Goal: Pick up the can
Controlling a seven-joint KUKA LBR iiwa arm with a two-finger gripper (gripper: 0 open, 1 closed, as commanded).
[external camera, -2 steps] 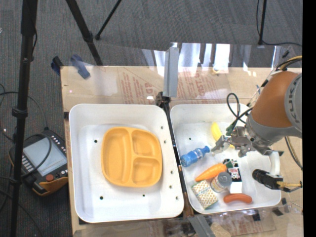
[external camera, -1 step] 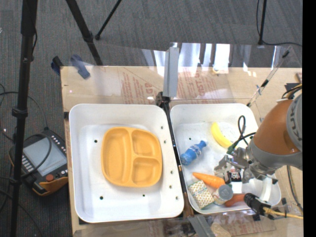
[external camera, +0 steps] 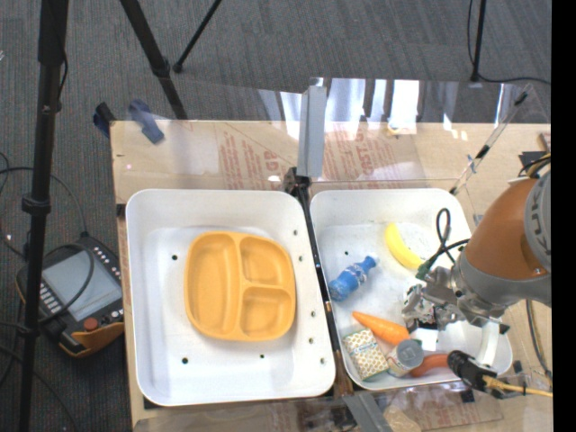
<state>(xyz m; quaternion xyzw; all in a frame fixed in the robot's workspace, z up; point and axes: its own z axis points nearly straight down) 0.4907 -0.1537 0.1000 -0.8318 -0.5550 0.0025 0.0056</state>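
The can (external camera: 409, 353) is seen lying in the right bin (external camera: 328, 207), near its front edge, just below and slightly left of the jaws (external camera: 423, 309), apart from them. Whether the jaws are open or closed cannot be told. A carrot (external camera: 381, 328) is found just left of the jaws, touching the can's upper side, and a patterned packet (external camera: 365, 353) lies beyond it to the left. A blue bottle (external camera: 351, 277) is placed up and left of the jaws, a banana (external camera: 401, 246) above them. An orange divided plate (external camera: 240, 285) is held in the left bin (external camera: 144, 241), well apart on the bench (external camera: 198, 156).
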